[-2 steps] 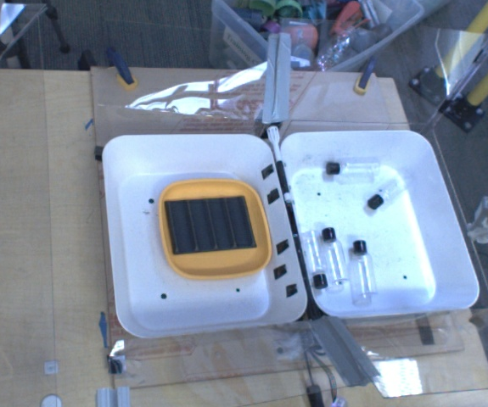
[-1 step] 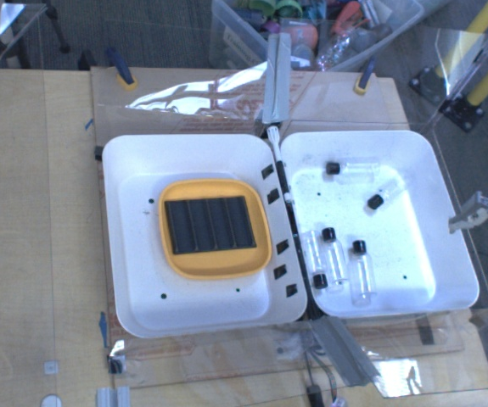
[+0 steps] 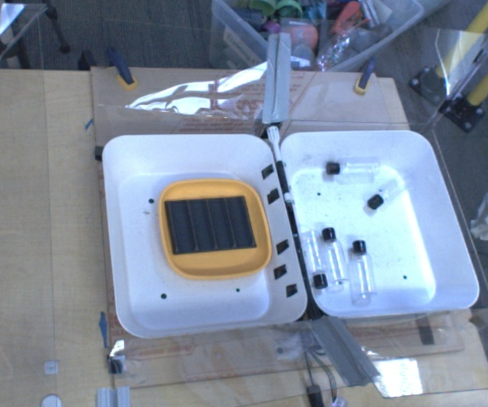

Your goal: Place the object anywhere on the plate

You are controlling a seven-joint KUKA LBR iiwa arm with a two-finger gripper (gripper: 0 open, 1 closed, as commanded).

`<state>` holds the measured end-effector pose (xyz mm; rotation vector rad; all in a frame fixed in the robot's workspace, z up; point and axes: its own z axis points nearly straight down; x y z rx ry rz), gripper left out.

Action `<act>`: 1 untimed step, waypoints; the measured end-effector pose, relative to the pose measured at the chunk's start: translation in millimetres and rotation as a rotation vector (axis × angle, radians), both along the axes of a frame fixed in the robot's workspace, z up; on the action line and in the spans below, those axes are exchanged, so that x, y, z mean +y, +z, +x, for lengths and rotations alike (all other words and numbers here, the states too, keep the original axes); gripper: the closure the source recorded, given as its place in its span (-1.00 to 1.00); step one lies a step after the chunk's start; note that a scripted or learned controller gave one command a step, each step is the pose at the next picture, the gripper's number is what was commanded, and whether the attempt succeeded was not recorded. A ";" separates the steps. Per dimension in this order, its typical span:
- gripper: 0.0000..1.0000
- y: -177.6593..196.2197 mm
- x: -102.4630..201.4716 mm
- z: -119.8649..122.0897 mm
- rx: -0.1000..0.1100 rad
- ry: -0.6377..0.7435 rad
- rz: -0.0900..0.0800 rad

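Observation:
A yellow plate [image 3: 215, 227] with a dark ridged centre lies in the left white bin [image 3: 129, 227], a little left of that bin's middle. Several small clear vials with black caps lie in the right white bin [image 3: 434, 227]. One vial [image 3: 352, 170] lies near the bin's back, and another [image 3: 384, 193] lies tilted just to its right. The rest form a loose group near the front left, among them a vial [image 3: 361, 274] pointing towards the front wall. Nothing rests on the plate.
A clear tub of colourful toys [image 3: 311, 7] stands behind the bins. A metal divider bar [image 3: 276, 83] runs back from the seam between the bins. Black clips [image 3: 277, 248] line that seam. Bare wooden bench [image 3: 31, 227] stretches to the left.

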<state>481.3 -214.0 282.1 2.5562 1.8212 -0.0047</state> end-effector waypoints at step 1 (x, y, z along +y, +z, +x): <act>1.00 11.2 -1.8 -1.1 -0.002 0.257 0.001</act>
